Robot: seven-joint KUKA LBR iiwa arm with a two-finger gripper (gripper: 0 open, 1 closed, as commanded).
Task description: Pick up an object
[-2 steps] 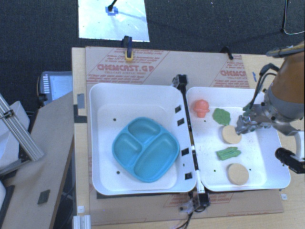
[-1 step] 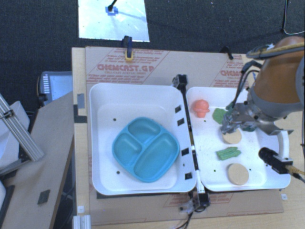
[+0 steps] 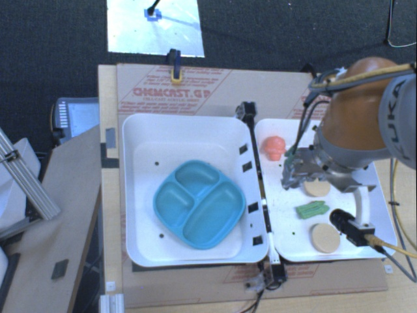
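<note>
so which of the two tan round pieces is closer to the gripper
The upper tan round piece, partly tucked under the gripper just above the green piece. The other tan round piece lies apart, near the right bin's front edge.

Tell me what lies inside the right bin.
The right bin holds an orange piece, a green piece and two tan discs. The arm covers the rest behind.

A robotics lab is indicated: two white bins (image 3: 195, 126) are clamped side by side on a counter (image 3: 107, 109) lined with printed cardboard sheets (image 3: 172, 90), an industrial arm (image 3: 365, 109) with exposed cables (image 3: 397, 18) is mounted alongside, and dark carpet (image 3: 45, 31) is seen around it.
</note>
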